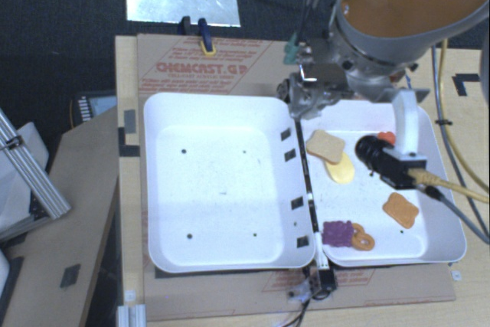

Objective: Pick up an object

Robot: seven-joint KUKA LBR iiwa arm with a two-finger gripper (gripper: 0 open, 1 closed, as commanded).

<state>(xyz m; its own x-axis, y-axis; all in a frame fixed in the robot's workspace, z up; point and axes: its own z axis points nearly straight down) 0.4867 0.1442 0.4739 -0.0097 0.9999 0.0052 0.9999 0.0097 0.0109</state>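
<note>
Above right bin (452, 241) far corner: gripper (306, 99) poised near bread slice (325, 145), likely target; grip state indiscernible.

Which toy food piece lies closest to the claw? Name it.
The tan bread slice, at the far left of the right bin, just below the claw. The yellow piece, purple grapes and pretzel lie further toward the near rim.

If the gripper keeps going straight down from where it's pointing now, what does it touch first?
Probably the back-left corner of the right white bin, near the divider. The gripper hangs just behind the tan bread-like slice, seemingly missing it, though depth is unclear.
</note>
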